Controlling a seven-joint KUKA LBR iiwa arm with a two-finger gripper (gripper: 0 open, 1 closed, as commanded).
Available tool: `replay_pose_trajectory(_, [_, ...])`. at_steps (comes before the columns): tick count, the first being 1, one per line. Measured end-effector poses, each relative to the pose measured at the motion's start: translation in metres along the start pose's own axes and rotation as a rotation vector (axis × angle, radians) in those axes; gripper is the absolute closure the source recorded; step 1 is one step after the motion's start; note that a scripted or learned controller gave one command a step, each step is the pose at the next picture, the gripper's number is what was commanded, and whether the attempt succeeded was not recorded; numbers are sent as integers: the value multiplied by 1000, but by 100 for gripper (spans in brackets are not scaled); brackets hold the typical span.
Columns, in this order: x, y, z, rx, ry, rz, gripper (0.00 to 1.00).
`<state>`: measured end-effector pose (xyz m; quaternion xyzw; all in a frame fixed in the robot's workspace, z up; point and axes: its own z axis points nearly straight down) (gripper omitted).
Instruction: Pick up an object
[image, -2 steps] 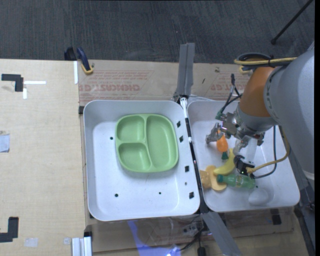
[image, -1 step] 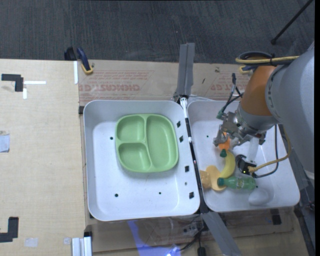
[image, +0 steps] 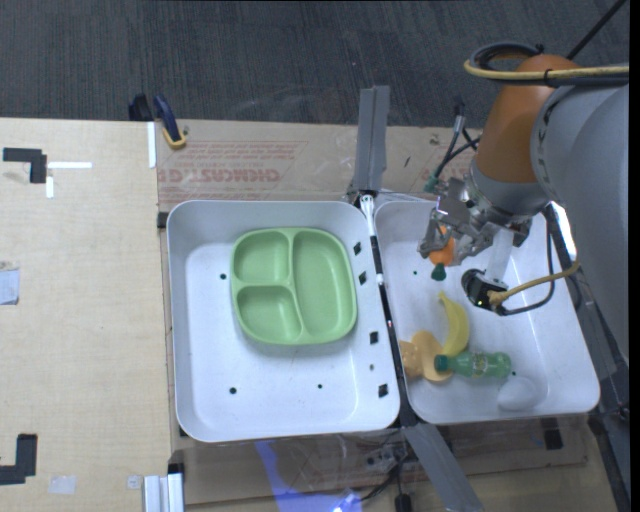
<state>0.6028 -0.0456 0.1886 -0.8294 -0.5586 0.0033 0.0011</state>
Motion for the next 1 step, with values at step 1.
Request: replay_pose_trajectory(1, [18, -45, 0, 2, 0, 49, 100])
